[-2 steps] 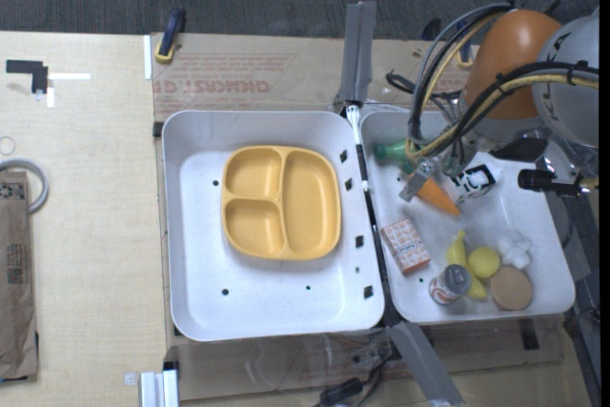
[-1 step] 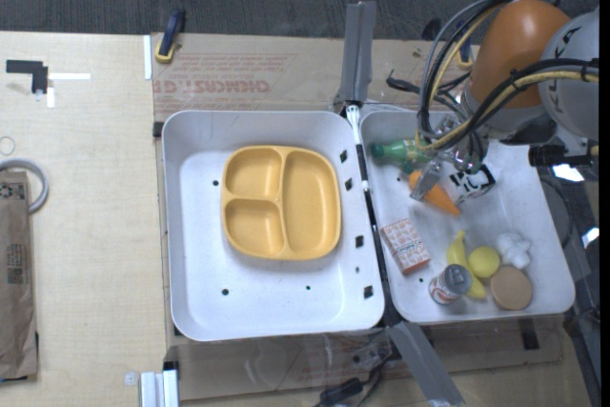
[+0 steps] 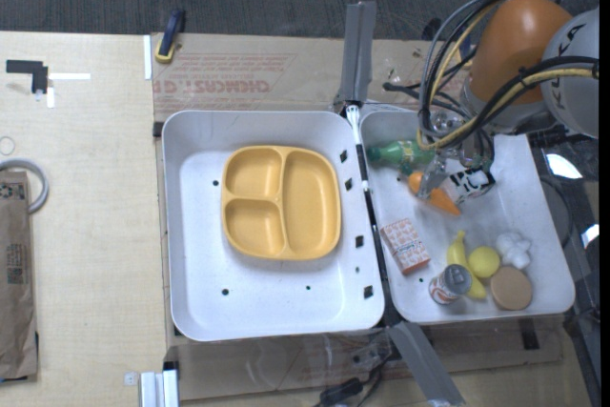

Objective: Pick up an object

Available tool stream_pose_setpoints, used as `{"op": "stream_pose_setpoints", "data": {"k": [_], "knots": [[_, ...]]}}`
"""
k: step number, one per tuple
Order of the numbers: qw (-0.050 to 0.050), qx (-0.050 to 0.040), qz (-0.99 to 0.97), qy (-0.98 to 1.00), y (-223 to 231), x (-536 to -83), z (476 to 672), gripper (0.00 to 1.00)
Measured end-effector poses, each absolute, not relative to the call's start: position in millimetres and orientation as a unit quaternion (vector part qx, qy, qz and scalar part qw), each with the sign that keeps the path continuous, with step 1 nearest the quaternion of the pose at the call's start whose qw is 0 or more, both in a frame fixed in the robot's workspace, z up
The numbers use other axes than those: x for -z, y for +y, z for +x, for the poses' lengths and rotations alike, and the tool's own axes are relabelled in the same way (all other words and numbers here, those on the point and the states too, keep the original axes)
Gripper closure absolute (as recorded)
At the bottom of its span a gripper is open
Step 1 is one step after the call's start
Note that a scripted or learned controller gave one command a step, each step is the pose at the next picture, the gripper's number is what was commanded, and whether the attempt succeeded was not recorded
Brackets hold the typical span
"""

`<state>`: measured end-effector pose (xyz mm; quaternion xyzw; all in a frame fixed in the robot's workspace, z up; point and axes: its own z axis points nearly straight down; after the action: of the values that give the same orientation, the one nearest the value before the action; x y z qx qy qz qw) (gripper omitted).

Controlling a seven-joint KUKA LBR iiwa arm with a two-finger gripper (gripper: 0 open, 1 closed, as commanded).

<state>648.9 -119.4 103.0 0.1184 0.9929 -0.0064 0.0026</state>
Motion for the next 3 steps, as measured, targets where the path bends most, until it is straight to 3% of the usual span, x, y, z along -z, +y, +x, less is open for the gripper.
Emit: {"op": "stream_pose_setpoints", "data": {"k": [1,2,3], "knots": [[0.003,0.0001,-0.096,0.995,-137.0,-197.4,647.8,0.00],[0.006,0.0029,-0.187,0.982,-102.7,-111.2,652.3,0.00],[0.002,-0.0001,-0.309,0.951,-102.3,-143.7,591.0,0.00]]}}
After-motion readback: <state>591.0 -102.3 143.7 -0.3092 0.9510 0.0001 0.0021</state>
